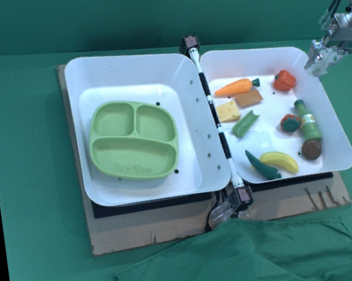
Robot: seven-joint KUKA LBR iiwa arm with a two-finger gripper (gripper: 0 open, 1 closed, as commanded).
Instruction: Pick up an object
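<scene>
We look down on a table (35, 156) draped in green cloth, where two shallow white bins sit side by side on a cardboard sheet (131, 237). The left bin (180, 77) holds a light green divided plate (134, 139). The right bin (332, 140), our landmark, carries the toy food. Near its far wall we see an orange carrot (237, 86) with a brown slab (249, 98) just beside it, and a red pepper (284, 80) toward the far right corner. Closer to the bin's left wall lie a yellow cheese wedge (228, 112) and a green pea pod (245, 123). Along its right wall rests a green bottle (307, 122), touching a red strawberry-like piece (290, 123), with a brown round piece (311, 149) at the bottle's near end. Toward the near wall a yellow banana (280, 162) lies against a dark green vegetable (261, 165). The end effector (316, 63) hangs above the right bin's far right corner, apart from every item, nothing between its fingers; we cannot tell whether they are spread or closed. A black-and-white rod (215, 121) runs between the two bins.
</scene>
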